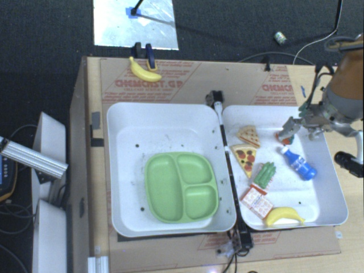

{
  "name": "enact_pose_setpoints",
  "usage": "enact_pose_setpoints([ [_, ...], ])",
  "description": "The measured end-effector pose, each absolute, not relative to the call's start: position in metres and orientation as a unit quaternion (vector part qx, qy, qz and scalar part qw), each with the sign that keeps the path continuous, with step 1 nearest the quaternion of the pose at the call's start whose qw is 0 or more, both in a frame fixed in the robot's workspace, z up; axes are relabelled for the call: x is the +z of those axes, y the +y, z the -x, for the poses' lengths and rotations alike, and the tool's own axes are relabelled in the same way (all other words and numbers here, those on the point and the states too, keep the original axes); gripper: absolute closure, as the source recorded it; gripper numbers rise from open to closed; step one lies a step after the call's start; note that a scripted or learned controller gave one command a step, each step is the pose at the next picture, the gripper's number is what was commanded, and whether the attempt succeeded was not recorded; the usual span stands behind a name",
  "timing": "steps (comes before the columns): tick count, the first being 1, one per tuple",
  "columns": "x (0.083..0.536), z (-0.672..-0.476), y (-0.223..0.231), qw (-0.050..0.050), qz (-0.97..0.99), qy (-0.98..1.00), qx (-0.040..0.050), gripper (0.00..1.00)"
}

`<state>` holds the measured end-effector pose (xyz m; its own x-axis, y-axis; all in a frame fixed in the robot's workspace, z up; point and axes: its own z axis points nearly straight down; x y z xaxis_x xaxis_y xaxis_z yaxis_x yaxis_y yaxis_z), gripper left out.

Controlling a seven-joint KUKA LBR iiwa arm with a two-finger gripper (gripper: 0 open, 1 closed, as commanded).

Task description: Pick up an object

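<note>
End effector: the grey two-finger end effector (297, 125) hangs low over the right white bin (335, 201); whether it is open or closed cannot be told.
Nearest object: small red item (282, 135) just beside it, above the blue plastic bottle (299, 164).
Progress: nothing visibly lifted; grasp and lift remain.

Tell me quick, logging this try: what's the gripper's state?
Gripper: cannot be told; it hangs over the right bin, above the blue bottle.

Robotics lab, cardboard-topped bench (170, 78) (loose cables (318, 38)), toy food
</note>
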<state>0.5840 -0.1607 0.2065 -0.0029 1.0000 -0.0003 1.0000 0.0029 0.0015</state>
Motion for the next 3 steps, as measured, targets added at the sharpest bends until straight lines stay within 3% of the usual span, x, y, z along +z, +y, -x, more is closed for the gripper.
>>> enact_pose_setpoints([
  [1,0.094,-0.567,-0.122,0.003,-0.706,0.708,0.001,0.0],
  [2,0.09,-0.513,-0.094,0.0,-0.707,0.707,0.0002,0.0],
  [3,0.085,-0.597,-0.103,0.001,-0.706,0.708,0.0007,0.0],
])
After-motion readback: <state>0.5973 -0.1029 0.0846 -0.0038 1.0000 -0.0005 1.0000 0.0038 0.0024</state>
